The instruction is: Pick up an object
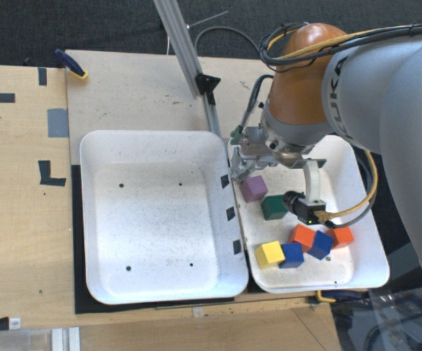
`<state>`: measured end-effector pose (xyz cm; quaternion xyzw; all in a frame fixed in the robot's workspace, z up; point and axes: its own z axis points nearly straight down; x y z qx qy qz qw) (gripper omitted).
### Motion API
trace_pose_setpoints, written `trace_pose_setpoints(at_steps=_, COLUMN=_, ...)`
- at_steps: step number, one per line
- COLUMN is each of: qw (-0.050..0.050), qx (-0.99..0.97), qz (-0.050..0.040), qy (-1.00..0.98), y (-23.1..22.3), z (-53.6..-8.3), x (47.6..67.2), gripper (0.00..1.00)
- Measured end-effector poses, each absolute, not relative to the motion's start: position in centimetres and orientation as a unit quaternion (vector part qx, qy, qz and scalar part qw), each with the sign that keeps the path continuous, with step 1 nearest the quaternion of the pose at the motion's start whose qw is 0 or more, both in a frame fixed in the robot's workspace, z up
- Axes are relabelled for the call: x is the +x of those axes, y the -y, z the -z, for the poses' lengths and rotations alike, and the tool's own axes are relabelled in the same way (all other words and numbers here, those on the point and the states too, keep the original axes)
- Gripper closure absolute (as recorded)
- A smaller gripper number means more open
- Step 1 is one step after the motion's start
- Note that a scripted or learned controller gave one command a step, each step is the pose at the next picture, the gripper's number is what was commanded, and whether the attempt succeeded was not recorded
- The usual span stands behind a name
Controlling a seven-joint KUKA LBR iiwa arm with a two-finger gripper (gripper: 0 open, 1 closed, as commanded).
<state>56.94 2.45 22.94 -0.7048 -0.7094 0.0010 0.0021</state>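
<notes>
Reaching in from the right, the grey arm (371,86) hangs over the right bin (368,269) with its pincer (246,165) low at that bin's far left corner, just above a purple block (254,189); whether the pincer is open or closed I cannot tell. Near the purple block lies a green block (273,208), and nearer the front sit a yellow block (270,254), two blue blocks (292,254) and two orange blocks (303,235) clustered together. The left bin (93,152) rests beside it on the tabletop (20,218).
</notes>
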Motion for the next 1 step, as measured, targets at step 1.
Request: trace_pose_setpoints(at_steps=1, qw=0.002, qx=-0.704, qz=-0.0005, qy=0.71, y=-7.98, z=-22.5, x=56.47, gripper=1.0)
